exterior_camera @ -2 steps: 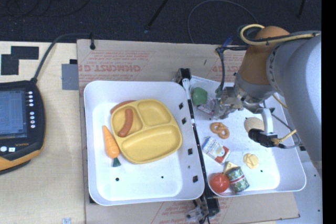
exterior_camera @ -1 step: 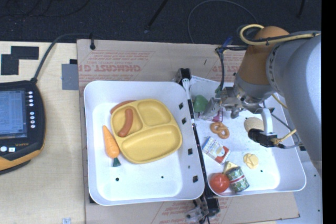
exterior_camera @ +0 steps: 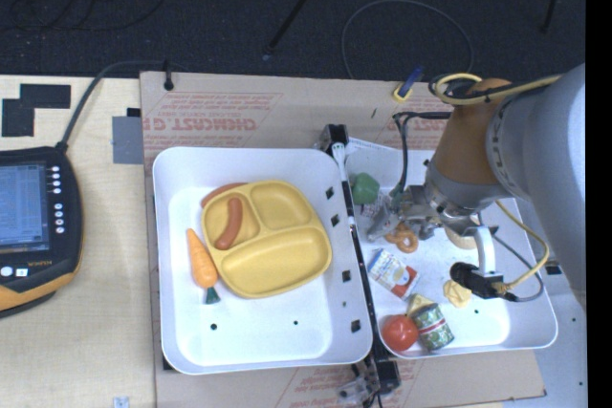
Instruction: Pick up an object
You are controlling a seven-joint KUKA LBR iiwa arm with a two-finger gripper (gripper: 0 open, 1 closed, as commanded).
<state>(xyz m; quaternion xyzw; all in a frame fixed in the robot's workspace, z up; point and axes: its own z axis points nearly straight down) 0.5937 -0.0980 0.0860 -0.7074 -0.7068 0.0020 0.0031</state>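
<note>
My gripper (exterior_camera: 386, 223) is low in the right bin (exterior_camera: 535, 325), near its left wall, with the arm coming in from the right. A green object (exterior_camera: 364, 188) lies just behind it and a small orange ring (exterior_camera: 406, 240) sits right beside it. A red and white packet (exterior_camera: 392, 272) lies in front of the gripper. A red tomato (exterior_camera: 399, 332) and a green-labelled can (exterior_camera: 434, 328) rest at the front of the bin, with a pale yellow piece (exterior_camera: 458, 295) behind the can. I see nothing held by the gripper.
The left bin (exterior_camera: 191, 339) holds a yellow divided plate (exterior_camera: 277, 253) with a sausage (exterior_camera: 230, 224) in one compartment. An orange carrot (exterior_camera: 202, 263) lies beside the plate. A control pendant (exterior_camera: 33, 225) rests on the bench at far left.
</note>
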